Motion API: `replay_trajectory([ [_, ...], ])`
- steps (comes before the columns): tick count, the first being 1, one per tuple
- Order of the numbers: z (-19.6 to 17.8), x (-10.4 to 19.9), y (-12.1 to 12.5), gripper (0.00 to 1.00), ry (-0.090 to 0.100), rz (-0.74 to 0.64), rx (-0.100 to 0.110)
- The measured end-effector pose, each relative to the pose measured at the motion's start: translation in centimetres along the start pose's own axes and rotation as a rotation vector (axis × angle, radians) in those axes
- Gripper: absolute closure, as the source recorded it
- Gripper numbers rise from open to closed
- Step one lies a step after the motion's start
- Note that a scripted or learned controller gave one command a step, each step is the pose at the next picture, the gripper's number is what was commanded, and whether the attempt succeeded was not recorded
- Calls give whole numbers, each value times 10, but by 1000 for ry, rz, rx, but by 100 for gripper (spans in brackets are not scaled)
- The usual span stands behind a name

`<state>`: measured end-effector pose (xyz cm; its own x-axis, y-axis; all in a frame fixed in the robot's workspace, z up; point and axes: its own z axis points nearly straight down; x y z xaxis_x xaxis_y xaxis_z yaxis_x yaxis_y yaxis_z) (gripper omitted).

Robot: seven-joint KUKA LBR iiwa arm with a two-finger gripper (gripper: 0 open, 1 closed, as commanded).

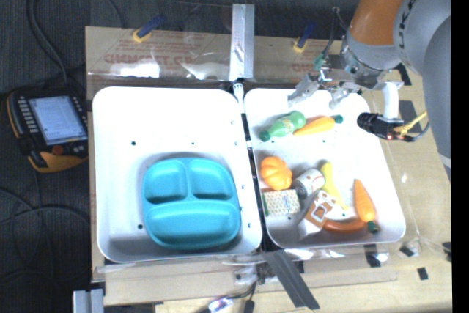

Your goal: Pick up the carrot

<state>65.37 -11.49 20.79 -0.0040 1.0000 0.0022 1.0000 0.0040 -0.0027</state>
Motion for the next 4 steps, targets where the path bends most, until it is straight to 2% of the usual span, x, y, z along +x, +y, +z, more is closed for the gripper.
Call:
replay_trajectory([
  [1, 103, -36, 2, 0, -2, 31, -2],
  [2, -3, -56, -69, 0, -4, -245, -2],
  [3, 47, -72, -134, 0, 0, -295, -1],
  [4, 103, -96, -159, 0, 0, -369, -5],
])
